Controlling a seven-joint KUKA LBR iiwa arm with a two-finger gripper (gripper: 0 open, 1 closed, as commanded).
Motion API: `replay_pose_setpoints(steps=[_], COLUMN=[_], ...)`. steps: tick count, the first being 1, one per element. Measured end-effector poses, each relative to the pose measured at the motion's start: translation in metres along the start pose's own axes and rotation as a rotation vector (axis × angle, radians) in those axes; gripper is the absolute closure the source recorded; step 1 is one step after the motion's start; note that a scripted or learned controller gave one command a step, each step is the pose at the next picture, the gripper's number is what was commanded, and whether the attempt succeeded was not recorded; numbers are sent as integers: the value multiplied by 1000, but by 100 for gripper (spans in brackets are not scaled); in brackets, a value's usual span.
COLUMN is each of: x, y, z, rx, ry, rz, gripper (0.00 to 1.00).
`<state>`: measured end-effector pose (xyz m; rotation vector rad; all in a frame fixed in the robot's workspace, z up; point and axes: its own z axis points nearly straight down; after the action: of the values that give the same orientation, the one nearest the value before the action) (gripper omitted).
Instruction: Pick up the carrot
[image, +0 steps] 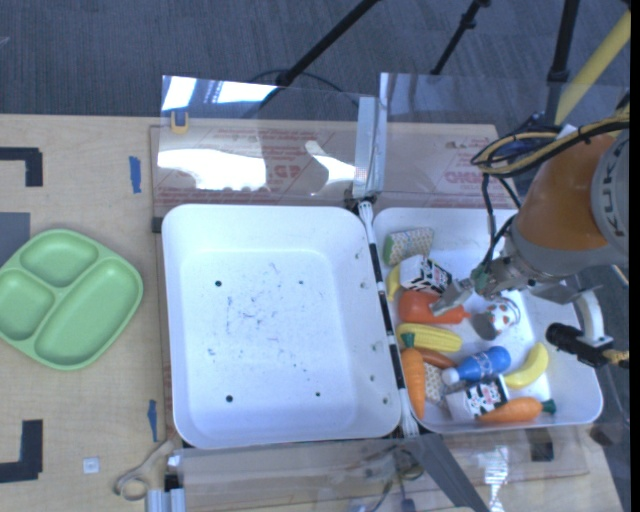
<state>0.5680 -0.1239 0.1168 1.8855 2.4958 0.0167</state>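
The gripper (462, 292) is hovering in the right bin (585, 405), its finger state unclear (too blurred), above a carrot (432, 310); another carrot (412, 380) is lying along that bin's left wall.

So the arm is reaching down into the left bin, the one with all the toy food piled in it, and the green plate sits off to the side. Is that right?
Not quite. The camera view shows the toy food, including a carrot, piled in the right bin, and the gripper reaches into that one. The left bin holds no food. The green plate does sit off to the side.
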Motion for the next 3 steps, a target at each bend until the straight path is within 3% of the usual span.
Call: replay_pose_setpoints(steps=[1,2,3], x=[68,107,79], y=[26,33,124], z=[-68,-68,-68], rx=[13,15,10], ry=[5,7,6], rz=[-188,-338,-486], gripper=[0,0,0])
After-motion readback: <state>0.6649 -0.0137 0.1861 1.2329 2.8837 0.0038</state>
